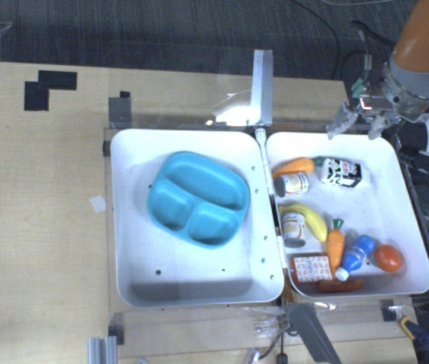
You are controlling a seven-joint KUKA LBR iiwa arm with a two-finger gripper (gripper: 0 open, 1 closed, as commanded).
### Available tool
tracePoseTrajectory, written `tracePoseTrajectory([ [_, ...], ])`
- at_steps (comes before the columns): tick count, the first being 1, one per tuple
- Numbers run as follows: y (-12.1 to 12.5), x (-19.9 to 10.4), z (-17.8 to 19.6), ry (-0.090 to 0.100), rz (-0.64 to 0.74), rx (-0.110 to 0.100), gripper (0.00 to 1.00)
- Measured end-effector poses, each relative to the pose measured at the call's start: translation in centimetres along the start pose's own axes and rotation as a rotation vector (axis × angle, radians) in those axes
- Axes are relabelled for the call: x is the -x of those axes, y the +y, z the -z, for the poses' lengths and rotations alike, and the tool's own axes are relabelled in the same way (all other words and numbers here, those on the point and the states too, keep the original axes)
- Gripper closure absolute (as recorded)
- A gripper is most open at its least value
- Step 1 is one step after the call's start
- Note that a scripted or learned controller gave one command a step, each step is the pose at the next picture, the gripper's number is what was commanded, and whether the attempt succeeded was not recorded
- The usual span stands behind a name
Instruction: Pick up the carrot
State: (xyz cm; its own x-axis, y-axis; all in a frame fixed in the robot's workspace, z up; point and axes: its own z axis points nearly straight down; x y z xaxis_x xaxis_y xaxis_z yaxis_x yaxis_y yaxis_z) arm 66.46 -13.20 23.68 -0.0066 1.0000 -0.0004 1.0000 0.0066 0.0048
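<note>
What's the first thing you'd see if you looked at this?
The big bright blue plastic plate with three compartments grabs the eye, sitting in the left white bin. Next comes the colourful heap of toy food in the right white bin, with the small orange carrot with a green top beside a yellow banana. The tool hovers over that bin's far edge.

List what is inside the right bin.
The right bin holds the carrot beside a banana, two small cans, a blue bottle, a tomato-like fruit, a black-and-white carton and a red box. What lies underneath them is hidden.
</note>
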Motion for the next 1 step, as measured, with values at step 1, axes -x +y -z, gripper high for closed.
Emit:
tracePoseTrajectory([
  [1,-1.1,-4.33,-9.26,0.0,0.356,0.0,0.0],
])
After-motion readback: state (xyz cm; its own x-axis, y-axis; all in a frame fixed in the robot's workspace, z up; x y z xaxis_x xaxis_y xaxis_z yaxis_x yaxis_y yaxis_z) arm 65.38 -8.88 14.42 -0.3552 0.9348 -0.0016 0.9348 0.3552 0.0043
